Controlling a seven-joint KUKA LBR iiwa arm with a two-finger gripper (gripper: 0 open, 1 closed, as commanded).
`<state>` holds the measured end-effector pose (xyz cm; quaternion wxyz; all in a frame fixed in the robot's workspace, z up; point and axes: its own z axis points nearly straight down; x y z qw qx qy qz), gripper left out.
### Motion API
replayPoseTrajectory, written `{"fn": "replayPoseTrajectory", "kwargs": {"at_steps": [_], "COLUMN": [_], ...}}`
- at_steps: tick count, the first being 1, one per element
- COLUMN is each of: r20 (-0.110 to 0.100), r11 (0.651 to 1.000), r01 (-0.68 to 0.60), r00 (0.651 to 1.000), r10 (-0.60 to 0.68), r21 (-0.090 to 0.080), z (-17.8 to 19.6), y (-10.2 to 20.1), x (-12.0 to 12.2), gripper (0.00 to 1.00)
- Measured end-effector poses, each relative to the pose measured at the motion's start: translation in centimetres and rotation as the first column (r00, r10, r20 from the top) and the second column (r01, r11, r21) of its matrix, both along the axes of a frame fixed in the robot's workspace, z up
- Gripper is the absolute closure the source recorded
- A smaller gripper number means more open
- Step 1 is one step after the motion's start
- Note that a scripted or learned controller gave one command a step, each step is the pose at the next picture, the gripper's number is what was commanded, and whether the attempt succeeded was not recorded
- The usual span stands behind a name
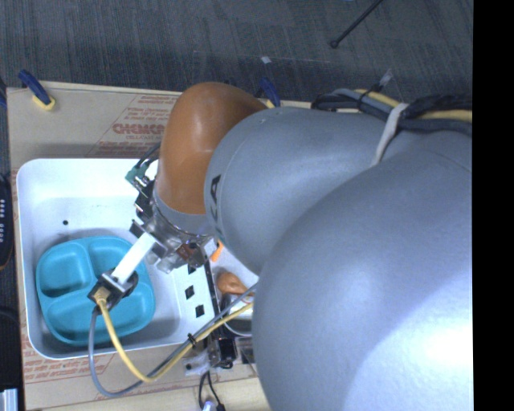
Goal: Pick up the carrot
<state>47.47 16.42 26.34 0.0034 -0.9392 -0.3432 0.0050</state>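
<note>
Grey arm (353, 241) with orange band (197, 144) reaches in from the right, bent steeply down over the seam between bins. End effector (183, 255): finger state cannot be told. Carrot (231, 282): orange piece just beside it, right bin. Blue tray (68, 281): left bin (48, 181).

Beyond the far edge of my bench (96, 120) the floor (201, 36) is dark grey carpet with a fine ribbed weave, evenly and dimly lit. My bench top is tan cardboard printed with red lettering. A blue clamp (36, 88) grips its far left corner, a second blue clamp (267, 90) sits further along that far edge. A thin dark rod (357, 24) lies slantwise on the carpet.
</note>
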Motion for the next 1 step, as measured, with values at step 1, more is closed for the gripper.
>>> {"fn": "replayPoseTrajectory", "kwargs": {"at_steps": [1], "r20": [-0.003], "r11": [0.995], "r01": [-0.104], "r00": [0.995], "r10": [0.104], "r21": [-0.004], "z": [-6.57], "y": [-1.54], "x": [-0.08], "gripper": [1.0]}}
